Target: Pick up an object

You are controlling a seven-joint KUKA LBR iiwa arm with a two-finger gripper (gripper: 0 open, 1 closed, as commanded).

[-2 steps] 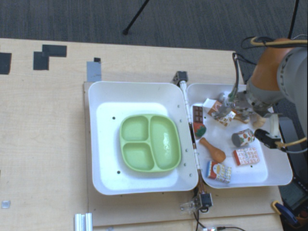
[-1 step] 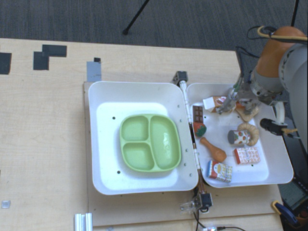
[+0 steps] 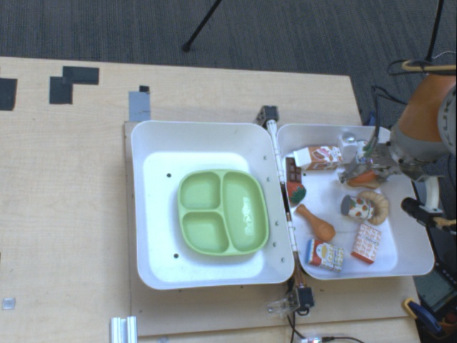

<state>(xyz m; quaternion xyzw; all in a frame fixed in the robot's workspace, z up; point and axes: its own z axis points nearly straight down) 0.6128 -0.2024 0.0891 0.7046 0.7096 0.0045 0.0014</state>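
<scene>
Pale wooden desk (image 3: 64,191) with two bins: claw (image 3: 365,164), finger state indiscernible, above crowded right bin (image 3: 418,261); carrot (image 3: 365,179) may slip among neighbouring toys.

No print reads clearly: the small cartons (image 3: 325,254) at the right bin's (image 3: 421,263) six o'clock show only blurred coloured patterns.

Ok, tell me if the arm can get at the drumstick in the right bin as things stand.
Probably yes. The drumstick lies open from above in the right bin, apart from the small carton below it. The gripper is over that same bin, by the orange carrot.
</scene>
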